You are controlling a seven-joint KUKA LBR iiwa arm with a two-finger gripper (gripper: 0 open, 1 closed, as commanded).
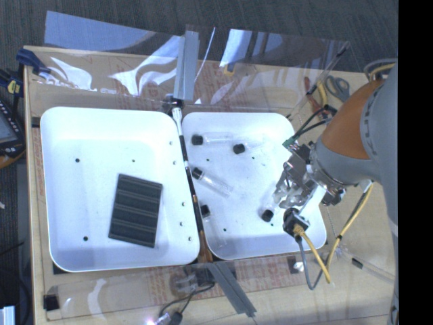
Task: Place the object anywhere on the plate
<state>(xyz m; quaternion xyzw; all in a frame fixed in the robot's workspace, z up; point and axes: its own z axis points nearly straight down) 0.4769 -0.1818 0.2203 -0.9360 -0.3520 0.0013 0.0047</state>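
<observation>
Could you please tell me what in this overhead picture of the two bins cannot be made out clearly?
- Gripper, camera view: its fingers merge with metal parts and cables over the right bin; open or shut is unclear.
- Clear tubes with black caps: transparent against white, so their outlines are faint.
- Dark ribbed plate in the left bin: too small to judge its material.
</observation>
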